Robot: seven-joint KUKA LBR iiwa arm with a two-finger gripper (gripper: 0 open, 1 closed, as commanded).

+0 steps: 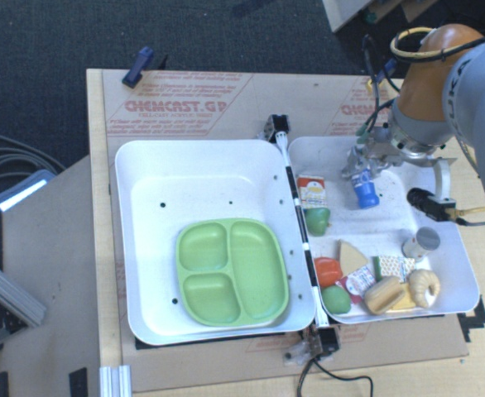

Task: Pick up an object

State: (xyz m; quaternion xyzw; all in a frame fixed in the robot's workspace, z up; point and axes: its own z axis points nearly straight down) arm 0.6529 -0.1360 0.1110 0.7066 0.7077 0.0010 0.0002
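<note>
The arm is reaching in from the right and its gripper [365, 174] is hanging over the far part of the right bin [466, 281]. The fingers are pointing down and a small blue object [365, 193] is sitting right at their tips. It is looking as if the fingers are closing around its top, but the metal parts are blurred there, so it is not possible to say if they are really grasping it or just touching it. The shape of the blue object is also hard to make out; it is looking like a small cup or bottle.

To the left of the fingers a red and white carton [312, 192] is lying near the bin's wall, and a green round piece [317, 218] is just below it. Well apart from the fingers, toward the near edge, many toy foods are crowding together: a red piece [328, 270], a pale wedge [352, 257], a second green ball [336, 299], a bread roll [382, 294] and a bagel [424, 287]. They are overlapping, so some borders are unclear. A grey round object [425, 240] is lying to the right of and below the fingers.

The left bin [143, 168] is holding a green divided plate [231, 270], far to the left of the fingers
</note>
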